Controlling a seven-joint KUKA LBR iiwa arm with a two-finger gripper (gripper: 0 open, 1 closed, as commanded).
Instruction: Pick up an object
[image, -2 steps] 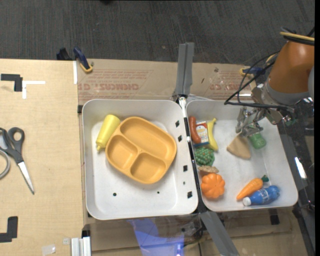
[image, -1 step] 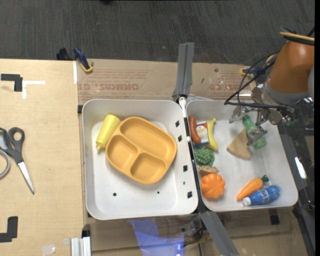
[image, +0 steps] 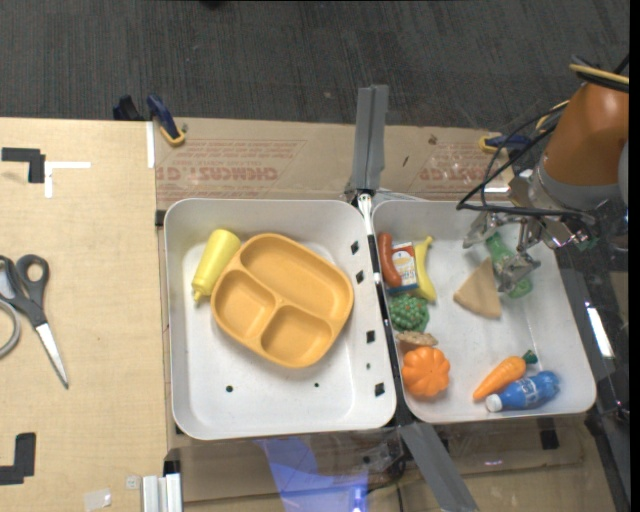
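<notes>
1. The arm (image: 592, 130) is cut off at the right edge; only its orange band and wrist show, with cables crossing in front.
2. The gripper (image: 512, 262) hangs over the far right part of the right bin (image: 570, 330). Its metal parts blur together with a green item (image: 516, 283) just beneath; whether the hand is spread or pressed together cannot be told, nor whether it holds anything.
3. A tan wedge (image: 479, 293) lies just left of the gripper.
4. Along the bin's left wall: a red carton (image: 402, 266), a banana (image: 426, 270), a green cluster (image: 408, 313), an orange pumpkin (image: 425, 371).
5. At the near right: a carrot (image: 500, 377) and a blue bottle (image: 525, 392).
6. The left bin (image: 190, 390) holds a yellow divided tray (image: 282, 298) and a yellow bottle (image: 214, 262).
</notes>
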